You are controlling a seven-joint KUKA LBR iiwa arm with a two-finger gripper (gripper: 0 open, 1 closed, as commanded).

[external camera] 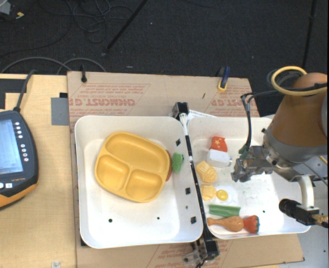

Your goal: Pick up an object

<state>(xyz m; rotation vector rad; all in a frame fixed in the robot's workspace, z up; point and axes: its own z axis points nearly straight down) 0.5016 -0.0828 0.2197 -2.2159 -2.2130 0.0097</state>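
The gripper (241,172) is hanging low over the middle of the right bin (263,128), its dark fingers pointing down toward the bin floor; from this slanted look down, I cannot tell whether the jaws are standing apart or together, and nothing is showing between them. Just beside it, toward the divider between the bins, a white block (219,157) is lying with a red piece (218,144) sitting against its far side. A pale yellow ridged piece (206,173) is resting near the divider, and below it a small yellow lump (208,192) and a fried-egg shape (222,195) are lying close together. Along the right bin's near edge, a green bean pod (224,210) is lying flat, with a tan drumstick (227,223) beneath it and a red pepper (252,224) touching the drumstick's end.

In the left bin (91,216), a yellow divided plate (132,166) is sitting in the middle, and a small green item (177,162) is resting at its right rim, next to the divider.

The grey arm with its orange band (295,116) is reaching in over the right bin's right edge. A teach pendant (8,155) is lying on the bench at the far left edge.
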